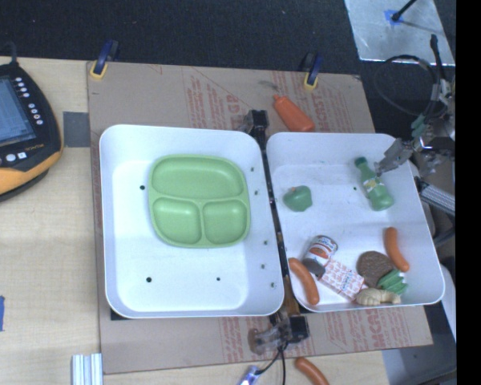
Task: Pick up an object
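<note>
While the gripper [385, 164] is positioned at the right bin's [337, 157] far right side: approach to the green bottle [374, 187] is judged intended.
Jaw state: cannot be told.
Target location: green bottle, lying beside the fingertips, not held.
Nearby items: green pepper [298, 198], orange sausage [397, 249], can [321, 252].
Obstruction: bin wall close by.

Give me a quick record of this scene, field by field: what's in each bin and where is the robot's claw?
left bin: green divided plate
right bin: green bottle, small green piece, can, two sausages, brown patty, snack packet
outside bins: orange carrot, pendant
gripper: at right bin's right edge, near the bottle
</note>
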`<state>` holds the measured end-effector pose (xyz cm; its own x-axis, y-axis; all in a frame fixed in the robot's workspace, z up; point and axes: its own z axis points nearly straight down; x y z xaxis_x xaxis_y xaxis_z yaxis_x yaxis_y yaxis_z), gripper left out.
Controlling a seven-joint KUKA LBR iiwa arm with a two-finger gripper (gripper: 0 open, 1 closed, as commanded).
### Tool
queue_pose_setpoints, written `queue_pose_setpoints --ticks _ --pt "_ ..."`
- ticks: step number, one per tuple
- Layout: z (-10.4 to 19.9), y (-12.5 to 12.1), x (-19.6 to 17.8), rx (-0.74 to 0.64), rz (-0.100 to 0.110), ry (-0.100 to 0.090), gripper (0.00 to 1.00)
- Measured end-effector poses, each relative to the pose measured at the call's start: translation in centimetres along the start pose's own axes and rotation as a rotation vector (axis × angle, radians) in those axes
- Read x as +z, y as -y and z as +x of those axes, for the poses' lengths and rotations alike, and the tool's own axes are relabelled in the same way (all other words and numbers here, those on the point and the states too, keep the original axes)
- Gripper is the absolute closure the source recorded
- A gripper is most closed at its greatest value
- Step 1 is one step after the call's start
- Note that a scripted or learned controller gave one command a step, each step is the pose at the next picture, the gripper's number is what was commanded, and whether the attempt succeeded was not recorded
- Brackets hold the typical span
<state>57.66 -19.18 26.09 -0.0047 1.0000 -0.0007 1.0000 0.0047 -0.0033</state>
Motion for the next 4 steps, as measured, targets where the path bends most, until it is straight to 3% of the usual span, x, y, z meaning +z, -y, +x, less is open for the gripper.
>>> queue_pose_setpoints --ticks 1,2,3,4 --pt "5.5 2.3 9.2 -0.002 0.002 0.0 0.0" --pt "8.0 6.8 17.0 -0.002 0.001 -0.001 0.0" --pt "7.8 6.7 15.9 -0.007 0.0 0.002 1.0" --pt "7.8 6.7 15.9 -0.007 0.0 0.002 0.0"
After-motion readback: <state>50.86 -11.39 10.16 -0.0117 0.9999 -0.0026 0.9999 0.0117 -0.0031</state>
